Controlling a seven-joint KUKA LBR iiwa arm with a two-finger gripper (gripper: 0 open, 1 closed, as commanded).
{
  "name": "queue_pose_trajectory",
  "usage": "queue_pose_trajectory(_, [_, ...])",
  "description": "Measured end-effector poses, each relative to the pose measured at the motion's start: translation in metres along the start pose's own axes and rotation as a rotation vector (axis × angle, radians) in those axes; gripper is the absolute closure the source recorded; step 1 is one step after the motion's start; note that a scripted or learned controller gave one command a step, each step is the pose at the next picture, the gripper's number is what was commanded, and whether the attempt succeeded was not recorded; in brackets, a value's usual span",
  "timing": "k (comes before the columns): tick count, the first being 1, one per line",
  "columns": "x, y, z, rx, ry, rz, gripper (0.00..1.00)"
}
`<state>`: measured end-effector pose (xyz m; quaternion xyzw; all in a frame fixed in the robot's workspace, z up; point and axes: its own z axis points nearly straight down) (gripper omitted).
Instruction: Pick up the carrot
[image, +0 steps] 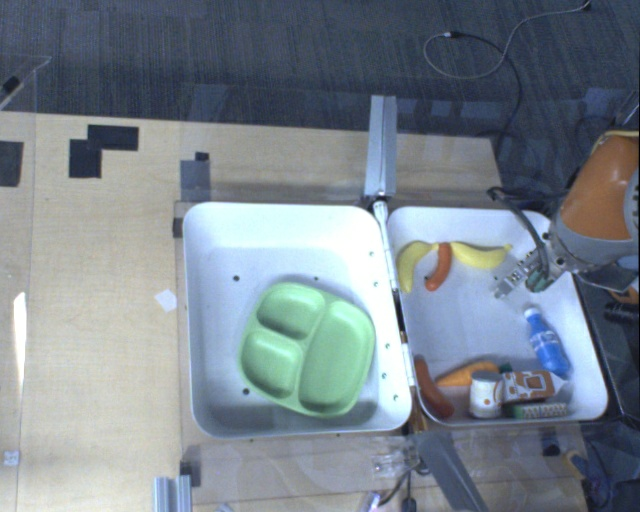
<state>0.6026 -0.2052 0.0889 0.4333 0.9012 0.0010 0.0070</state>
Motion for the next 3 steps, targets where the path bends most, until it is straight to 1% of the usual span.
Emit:
queue_pose_trajectory(1, [-0.001, 0.003, -0.012, -0.005, -0.007, -0.007, 1.0])
queue_pose_trajectory(2, [-0.016, 0.022, 0.001, 0.002, 0.002, 0.202, 1.0])
queue_pose_trajectory(3, [-0.043, 0.05, 0.003, 0.012, 0.01, 0.088, 1.0])
